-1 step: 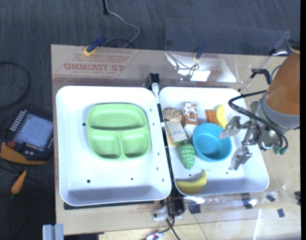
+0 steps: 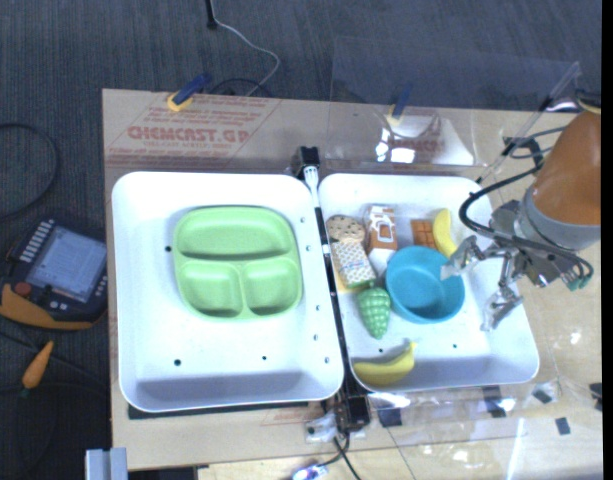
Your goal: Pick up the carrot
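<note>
Taken as the carrot (image 2: pixel 423 233): a small orange piece, too small for its shape to be sure. Lies near the far wall of the right bin (image 2: pixel 506 368), wedged between a printed box (image 2: pixel 381 226) on one side and a yellow piece (image 2: pixel 443 234) touching it on the other. Sits just beyond the far rim of the blue bowl (image 2: pixel 424 284), which takes up the middle of that bin. Probably tumbled there loose, not set with care, hence the tight packing along the far wall. Crowded toward the bin's left wall: a round biscuit (image 2: pixel 344 230), a waffle-patterned block (image 2: pixel 352 262) and a green knobbly vegetable (image 2: pixel 376 311). Alone by the near wall, a banana (image 2: pixel 384 364). Hanging at the right edge of the bowl, toward the bin's right wall and near the carrot but not over it, the end effector (image 2: pixel 478 286). Fingers spread, nothing between them, one tip close to the bowl's rim and the other lower toward the right wall. Probably held wide so as to straddle a target, but as it stands aimed at the bowl's side and not at the orange piece. Calls for a shift toward the far wall before any descent. Little room there for fingers, with neighbours pressing on both flanks, so a slip or a wrong catch seems likely. In the left bin (image 2: pixel 136 368), a green divided tray (image 2: pixel 236 260). Both bins side by side on the table (image 2: pixel 186 128).
</note>
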You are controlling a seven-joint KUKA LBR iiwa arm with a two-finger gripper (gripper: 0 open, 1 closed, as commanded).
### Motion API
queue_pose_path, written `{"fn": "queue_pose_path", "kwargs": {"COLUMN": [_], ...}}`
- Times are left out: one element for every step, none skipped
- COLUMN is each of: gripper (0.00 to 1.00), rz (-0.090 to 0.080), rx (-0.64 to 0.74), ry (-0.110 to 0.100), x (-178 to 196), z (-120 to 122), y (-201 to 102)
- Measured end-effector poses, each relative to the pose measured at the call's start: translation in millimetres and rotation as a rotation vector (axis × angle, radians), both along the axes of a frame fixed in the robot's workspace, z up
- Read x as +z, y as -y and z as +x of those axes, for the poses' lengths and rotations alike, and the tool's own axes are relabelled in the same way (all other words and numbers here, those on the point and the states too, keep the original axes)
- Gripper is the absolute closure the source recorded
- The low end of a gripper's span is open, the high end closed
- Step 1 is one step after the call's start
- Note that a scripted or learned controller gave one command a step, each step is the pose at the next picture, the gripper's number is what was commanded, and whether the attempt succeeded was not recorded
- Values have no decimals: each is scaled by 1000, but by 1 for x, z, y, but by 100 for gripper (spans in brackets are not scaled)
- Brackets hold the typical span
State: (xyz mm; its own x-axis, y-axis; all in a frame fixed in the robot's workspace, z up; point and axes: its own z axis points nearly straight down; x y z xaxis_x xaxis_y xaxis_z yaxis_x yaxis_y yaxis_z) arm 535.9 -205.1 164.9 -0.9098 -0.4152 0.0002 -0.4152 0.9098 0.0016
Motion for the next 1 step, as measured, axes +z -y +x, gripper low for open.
{"fn": "queue_pose_path", "kwargs": {"gripper": [0], "rz": [-4], "rx": [224], "ry": [14], "x": [104], "z": [81], "y": [16]}}
